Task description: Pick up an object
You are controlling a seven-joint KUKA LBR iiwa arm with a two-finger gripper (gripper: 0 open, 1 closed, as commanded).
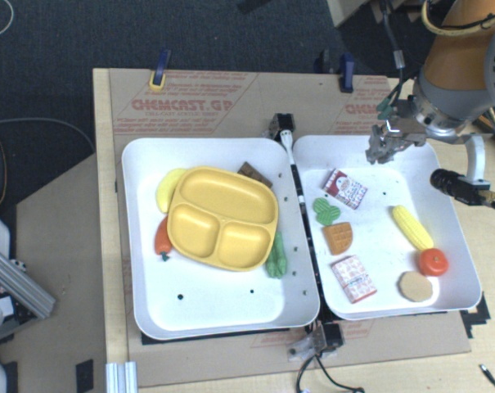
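Currently the gripper point(381, 153) hangs over the right bin's point(470, 256) far edge; I cannot tell its state. Nearest, the red-white packet point(345, 188) lies toward the camera and leftward.

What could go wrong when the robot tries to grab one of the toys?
The gripper hovers at the right bin's far edge, so it might bump the wall going down. The tomato, corn and round cookie lie close together, so a grab there could knock a neighbour. The yellow plate covers several left-bin toys, making them hard to reach.
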